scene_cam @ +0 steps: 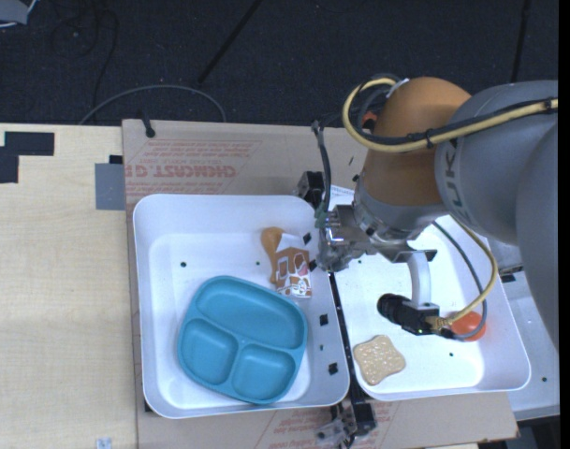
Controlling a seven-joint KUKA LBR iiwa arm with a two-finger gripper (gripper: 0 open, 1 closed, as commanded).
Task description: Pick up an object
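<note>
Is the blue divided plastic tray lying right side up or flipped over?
Right side up. The blue divided plastic tray lies in the left white bin, its three hollow compartments facing upward.

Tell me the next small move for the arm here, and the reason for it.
Probably a short shift toward the left bin and down onto the small brown packet. The gripper sits over the divider between the bins, right beside that packet, which is the nearest loose item. The blue divided plate looks too broad and flat to pinch.

A blue divided tray (242,340) fills the left bin (158,297); toast (378,359) lies in the right bin (495,368).
</note>
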